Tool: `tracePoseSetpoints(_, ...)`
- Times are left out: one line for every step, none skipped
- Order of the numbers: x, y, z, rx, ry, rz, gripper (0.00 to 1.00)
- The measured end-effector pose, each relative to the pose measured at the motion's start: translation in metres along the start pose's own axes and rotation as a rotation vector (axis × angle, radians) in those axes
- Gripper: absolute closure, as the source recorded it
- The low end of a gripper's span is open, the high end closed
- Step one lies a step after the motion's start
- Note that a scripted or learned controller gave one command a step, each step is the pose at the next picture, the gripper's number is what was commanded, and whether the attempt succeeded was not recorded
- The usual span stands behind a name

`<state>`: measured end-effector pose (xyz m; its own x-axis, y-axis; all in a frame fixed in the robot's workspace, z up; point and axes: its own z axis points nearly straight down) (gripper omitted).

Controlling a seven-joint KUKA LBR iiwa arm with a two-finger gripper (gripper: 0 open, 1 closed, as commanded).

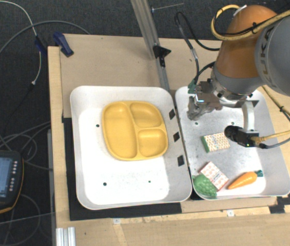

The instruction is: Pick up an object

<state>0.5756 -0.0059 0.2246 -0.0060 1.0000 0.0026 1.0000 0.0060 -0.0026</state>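
My gripper (195, 110) hangs over the upper left part of the right bin (273, 137), below the orange wrist band. Nothing shows between its fingers. Below it in the same bin lie a small patterned box (216, 142), a second red-and-white patterned packet (214, 174), a green item (205, 185) at the front left corner, and an orange carrot (244, 180) at the front. The box nearest the gripper sits a little down and to the right of it.
The left bin (88, 178) holds a yellow divided plate (134, 129). A metal pole (147, 24) rises behind the bins. A black camera-like part (237, 135) with a yellow cable hangs off the arm over the right bin.
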Motion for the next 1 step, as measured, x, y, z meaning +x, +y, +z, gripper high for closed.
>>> tracePoseSetpoints(0.0467,0.0174,0.0002,-0.004,-0.001,0.0,1.0)
